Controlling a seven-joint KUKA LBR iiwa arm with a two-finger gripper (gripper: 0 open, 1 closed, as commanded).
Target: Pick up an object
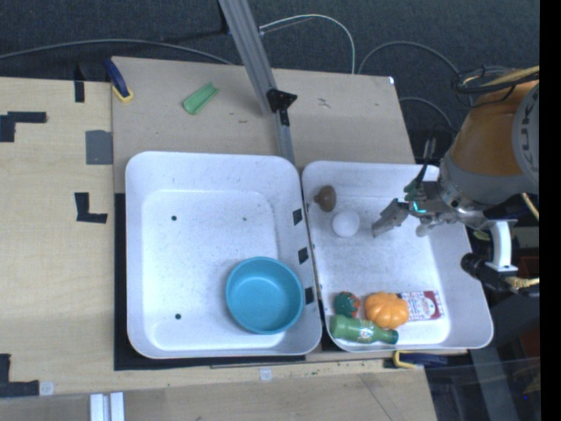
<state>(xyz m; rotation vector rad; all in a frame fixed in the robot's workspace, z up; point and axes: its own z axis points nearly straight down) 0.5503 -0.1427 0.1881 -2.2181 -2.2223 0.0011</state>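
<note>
In the right bin (465, 296) lie a white ball (345, 224) and a brown lump (325, 197) near the far left corner. An orange fruit-like object (386, 309), a green item (359, 330), a small green-and-red item (345, 303) and a red-and-white packet (425, 305) cluster at the near edge. My gripper (408, 224) hangs over the bin's far right part, to the right of the white ball and apart from it. It is open, with nothing between its fingers.
The left bin (158, 191) holds a blue bowl (263, 294) at its near right corner. A slanted metal pole (254, 51) ends at the bins' far junction. On the bench behind lie a green block (199, 98) and a blue-and-yellow clamp (118, 82).
</note>
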